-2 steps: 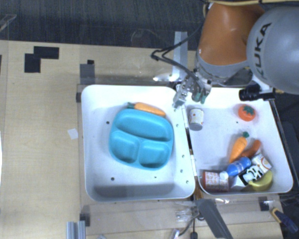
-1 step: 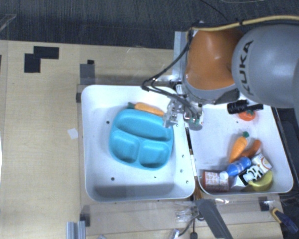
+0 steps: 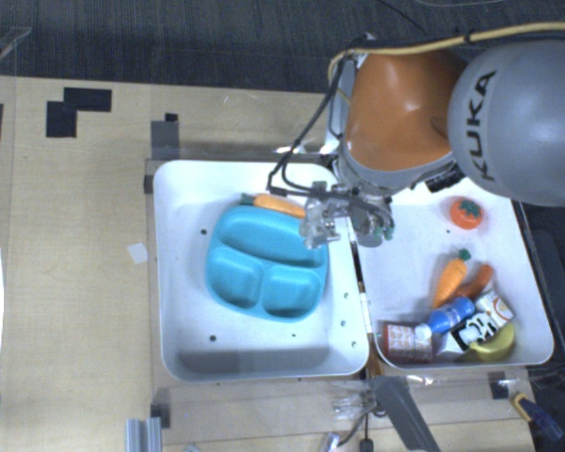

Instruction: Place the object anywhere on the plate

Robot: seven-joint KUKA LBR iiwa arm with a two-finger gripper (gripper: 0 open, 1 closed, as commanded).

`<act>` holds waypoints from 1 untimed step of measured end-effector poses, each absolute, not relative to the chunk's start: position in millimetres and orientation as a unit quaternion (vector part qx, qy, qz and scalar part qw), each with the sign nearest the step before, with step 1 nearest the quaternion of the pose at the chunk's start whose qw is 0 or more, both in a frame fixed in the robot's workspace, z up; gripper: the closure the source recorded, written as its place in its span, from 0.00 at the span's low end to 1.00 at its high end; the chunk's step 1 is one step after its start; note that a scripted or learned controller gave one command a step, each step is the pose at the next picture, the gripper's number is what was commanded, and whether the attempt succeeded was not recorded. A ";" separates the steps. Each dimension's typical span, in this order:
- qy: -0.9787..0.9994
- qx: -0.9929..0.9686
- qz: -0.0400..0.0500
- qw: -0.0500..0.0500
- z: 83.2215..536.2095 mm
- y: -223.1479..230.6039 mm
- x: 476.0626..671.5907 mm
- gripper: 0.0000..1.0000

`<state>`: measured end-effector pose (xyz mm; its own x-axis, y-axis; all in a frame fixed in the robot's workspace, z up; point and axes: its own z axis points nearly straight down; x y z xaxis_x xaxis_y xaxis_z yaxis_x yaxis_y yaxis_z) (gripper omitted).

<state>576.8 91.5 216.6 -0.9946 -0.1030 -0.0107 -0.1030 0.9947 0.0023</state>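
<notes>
At the far rim of the blue plate (image 3: 264, 266), in the left bin (image 3: 184, 281), lies an orange carrot-like piece (image 3: 279, 205), touching or just past the plate's edge; I can't tell which. My pincer (image 3: 347, 222) hangs just beside it, over the plate's right corner, and whether it is spread or pressed together I cannot tell. I judge this the placing step; next I must check the piece truly rests on the plate. My arm (image 3: 508, 111) reads KUKA.
</notes>
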 end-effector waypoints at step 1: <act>0.988 -0.157 0.001 0.004 186.2 78.7 577.4 1.00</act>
